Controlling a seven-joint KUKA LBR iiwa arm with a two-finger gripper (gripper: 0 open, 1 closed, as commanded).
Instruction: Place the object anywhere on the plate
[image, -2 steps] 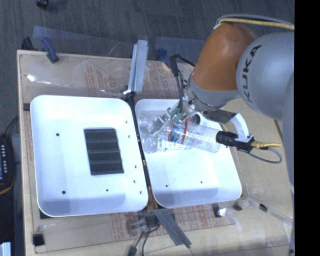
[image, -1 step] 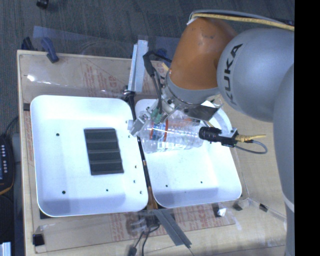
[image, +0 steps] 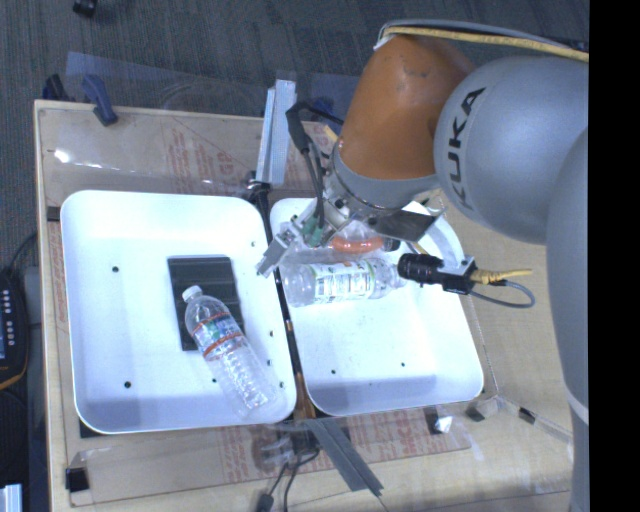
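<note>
A black square plate (image: 203, 283) lies flat in the left bin (image: 100, 300). A clear water bottle (image: 228, 352) with a red and white label rests on its side there, its cap end over the plate's lower right part. In the right bin (image: 400, 370) a second clear bottle (image: 335, 279) lies on its side near the far left corner. My gripper (image: 303, 240) hangs right above that bottle's left end, close to the wall between the bins. The wrist hides how the gripper meets the bottle.
A small orange item (image: 356, 243) and a green item (image: 317, 233) sit behind the bottle under the wrist. A black plug with a yellow cable (image: 470, 275) sticks out to the right. The big arm covers the right bin's far side.
</note>
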